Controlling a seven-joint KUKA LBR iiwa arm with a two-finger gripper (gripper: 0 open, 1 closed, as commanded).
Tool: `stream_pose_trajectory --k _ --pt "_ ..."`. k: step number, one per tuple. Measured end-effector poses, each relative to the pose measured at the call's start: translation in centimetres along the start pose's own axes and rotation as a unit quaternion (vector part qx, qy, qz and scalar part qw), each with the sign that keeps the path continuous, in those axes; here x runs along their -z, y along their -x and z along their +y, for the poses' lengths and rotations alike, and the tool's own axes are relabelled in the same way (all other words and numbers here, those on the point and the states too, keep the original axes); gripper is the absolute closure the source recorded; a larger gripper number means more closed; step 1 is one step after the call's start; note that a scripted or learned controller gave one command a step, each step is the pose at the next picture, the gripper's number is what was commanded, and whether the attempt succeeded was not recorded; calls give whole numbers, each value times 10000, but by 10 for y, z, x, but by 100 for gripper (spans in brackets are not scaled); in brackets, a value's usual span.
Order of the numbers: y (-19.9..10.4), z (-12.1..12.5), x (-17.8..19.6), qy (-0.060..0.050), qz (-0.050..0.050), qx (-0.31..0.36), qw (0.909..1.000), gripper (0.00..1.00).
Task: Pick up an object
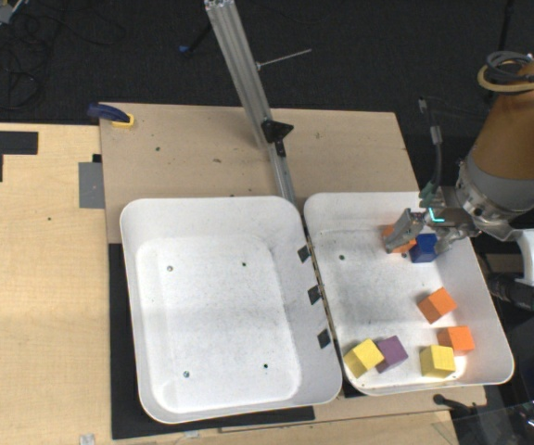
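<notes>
Your nearest candidate is the small blue cube (424, 248), lying in the upper right part of the right-hand shallow white bin (369, 221). The gripper (404, 236) is low over the bin floor just beside it, on the cube's left, and a small orange piece (402, 222) shows right against the fingers; you cannot tell from this slant whether the fingers are spread, pressed together or pinching anything, and nothing is clearly held.

Further down the same bin you have five more blocks: an orange cube (437, 304) lying on its own, a second orange cube (458, 338) near the right wall, a yellow cube (438, 361) just below and touching or nearly touching it, and, near the front rim, a yellow cube (364, 355) side by side with a purple cube (392, 350). All of these lie well apart from the blue cube, so nothing crowds it except the gripper itself.

The grey arm with its orange band (510, 142) comes in from the right above the bin's far corner. The left-hand white bin (146, 239) sits alongside, joined by black clips (315, 293). A slanted aluminium rail (244, 72) rises behind the bins from the plywood counter (193, 146), where a blue and yellow clamp (111, 114) grips the far left edge. No readable writing shows.
</notes>
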State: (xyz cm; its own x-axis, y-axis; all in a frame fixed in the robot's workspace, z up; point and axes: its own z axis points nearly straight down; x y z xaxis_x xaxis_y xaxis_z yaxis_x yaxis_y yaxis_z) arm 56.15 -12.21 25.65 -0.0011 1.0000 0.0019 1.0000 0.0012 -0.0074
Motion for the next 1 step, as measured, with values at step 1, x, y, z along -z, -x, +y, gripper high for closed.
stream_pose_trajectory --k 1 --pt "1 0 2 22 -5 -15 10000 0"
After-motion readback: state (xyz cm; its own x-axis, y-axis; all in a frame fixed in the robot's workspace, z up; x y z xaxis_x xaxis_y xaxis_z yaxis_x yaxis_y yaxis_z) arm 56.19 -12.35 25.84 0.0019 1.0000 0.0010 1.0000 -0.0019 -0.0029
